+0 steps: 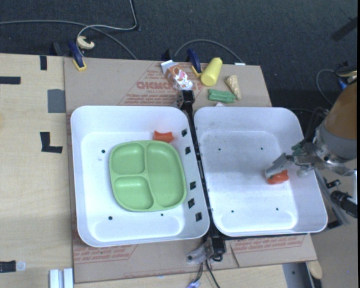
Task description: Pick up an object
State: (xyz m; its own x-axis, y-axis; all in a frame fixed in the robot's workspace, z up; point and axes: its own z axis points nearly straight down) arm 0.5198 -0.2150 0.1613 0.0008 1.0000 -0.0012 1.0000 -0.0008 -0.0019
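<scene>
over the right bin (252,116), camera view: the arm (342,125) comes in from the right edge, grey wrist with the orange band above it, reaching down and left across the bin's right wall. the gripper (280,168) sits low near the bin floor, on the right-hand side of that bin. a small red-orange object (278,177) lies on the white floor right at the fingertips, touching or just under them. one grey finger (277,164) runs slantwise down to the object's upper left; the other finger is hard to separate from the wrist hardware. fingers look close together, but whether the object is between them or only beside them cannot be told from this angle, so open or closed is not settled. the object rests on the floor as far as can be seen.

left bin (84,125): a green divided plate (147,176) with three compartments lies flat in the middle. a second small red-orange piece (163,136) lies on the bin floor just beyond the plate's far rim, near the divider between the bins.

bench behind the bins, on the cardboard sheet (108,83): a yellow bottle-shaped item (211,71), a green flat piece (221,95), a tan cone-like piece (233,86) and a small printed carton (176,74), all clustered near the far end of the divider. a blue clamp (77,56) sits at the sheet's far left corner. black cables (132,8) run across the dark floor behind.
</scene>
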